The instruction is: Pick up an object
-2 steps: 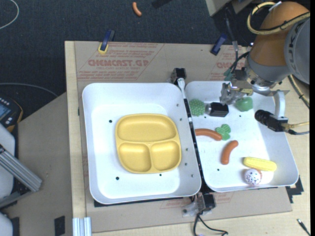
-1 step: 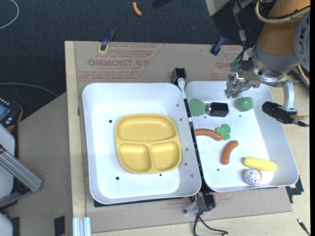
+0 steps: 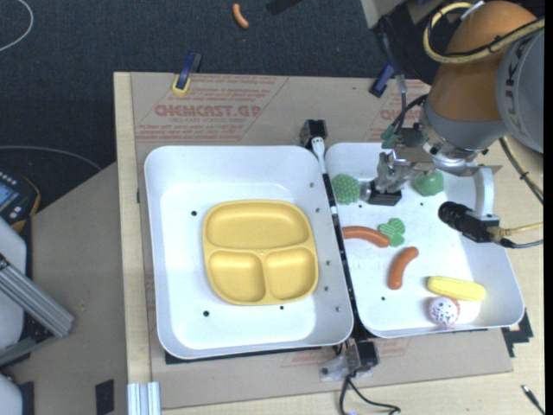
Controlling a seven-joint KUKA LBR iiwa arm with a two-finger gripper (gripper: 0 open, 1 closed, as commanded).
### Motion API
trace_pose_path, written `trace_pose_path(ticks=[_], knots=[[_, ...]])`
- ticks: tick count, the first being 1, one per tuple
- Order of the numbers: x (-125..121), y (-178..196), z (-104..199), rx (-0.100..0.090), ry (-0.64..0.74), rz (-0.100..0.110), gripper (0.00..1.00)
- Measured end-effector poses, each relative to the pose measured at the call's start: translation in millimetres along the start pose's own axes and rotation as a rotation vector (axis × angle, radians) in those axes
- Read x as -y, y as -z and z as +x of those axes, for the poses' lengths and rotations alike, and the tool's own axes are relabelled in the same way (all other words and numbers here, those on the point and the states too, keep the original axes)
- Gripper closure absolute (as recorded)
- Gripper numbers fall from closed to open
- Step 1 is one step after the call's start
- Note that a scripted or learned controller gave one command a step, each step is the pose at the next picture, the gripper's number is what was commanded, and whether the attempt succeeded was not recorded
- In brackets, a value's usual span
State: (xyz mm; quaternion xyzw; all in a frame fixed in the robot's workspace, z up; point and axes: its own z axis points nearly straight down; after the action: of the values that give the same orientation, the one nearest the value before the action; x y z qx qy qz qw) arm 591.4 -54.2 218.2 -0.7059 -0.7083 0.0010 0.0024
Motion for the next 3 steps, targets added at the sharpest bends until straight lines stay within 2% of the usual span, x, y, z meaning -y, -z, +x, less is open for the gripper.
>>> trace_pose_path(ticks=[1,2,3], knots=[[38,9,40,0.0,0.0,0.0,1.0],[24,14,49,0.002,-0.001,-0.008,1.0],[40,2,47,0.002,-0.004,0.0,1.0]])
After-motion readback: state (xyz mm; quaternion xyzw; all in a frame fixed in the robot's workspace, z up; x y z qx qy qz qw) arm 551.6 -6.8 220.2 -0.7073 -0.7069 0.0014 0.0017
